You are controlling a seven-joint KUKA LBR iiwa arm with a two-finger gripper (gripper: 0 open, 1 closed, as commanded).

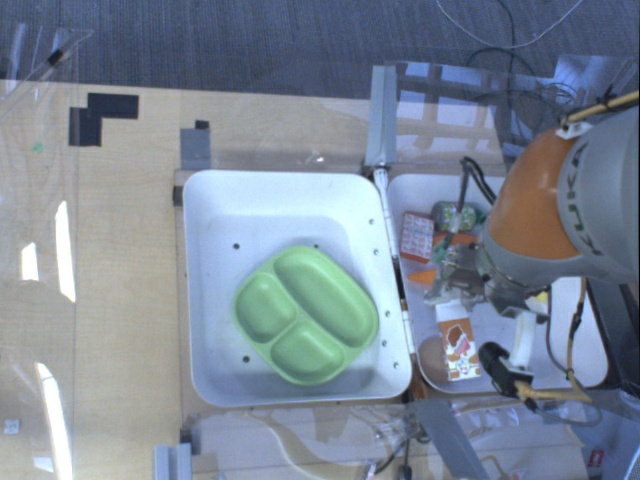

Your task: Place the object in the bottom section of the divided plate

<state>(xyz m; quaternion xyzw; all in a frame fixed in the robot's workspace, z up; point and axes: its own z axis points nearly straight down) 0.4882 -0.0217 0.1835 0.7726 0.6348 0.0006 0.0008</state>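
A green divided plate [305, 313] lies tilted in the left white bin [215, 218]. It has one long section at its upper right and two smaller ones at the left and the bottom, all bare. My gripper [456, 274] is down in the right white bin [400, 203], among the loose items there. Just left of it lies a small orange piece [424, 277], and a red and white packet [416, 236] is above that. The arm's orange band covers much of the right bin.
A greenish can [455, 214] lies at the back of the right bin. Near that bin's front are a printed card box [458, 349] and a brown round item [430, 360]. A raised rim [392, 268] divides the two bins.
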